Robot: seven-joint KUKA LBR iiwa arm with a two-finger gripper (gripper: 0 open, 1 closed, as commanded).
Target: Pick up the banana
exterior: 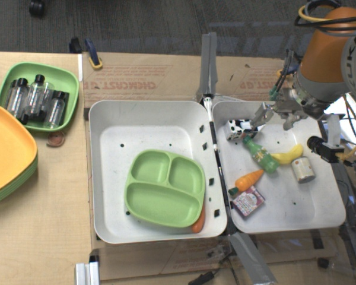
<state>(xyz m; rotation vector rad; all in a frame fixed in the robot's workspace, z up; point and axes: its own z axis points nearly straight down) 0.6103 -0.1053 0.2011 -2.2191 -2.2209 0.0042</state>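
The yellow banana (288, 154) lies in the right bin (326, 215), between a green bottle (261, 156) and a small grey can (302, 169). My gripper (276, 117) hangs over the back of that bin, up and a little left of the banana and apart from it. Its two fingers stand spread, open, with nothing between them. The grey and orange arm comes in from the upper right.
The right bin also holds a black-and-white toy cow (238, 128), a carrot (249, 180) and a maroon packet (248, 202). In the left bin (107, 159) lies a green divided plate (166, 187). A green tray of bottles (38, 97) and orange plates (6, 153) sit on the bench at left.
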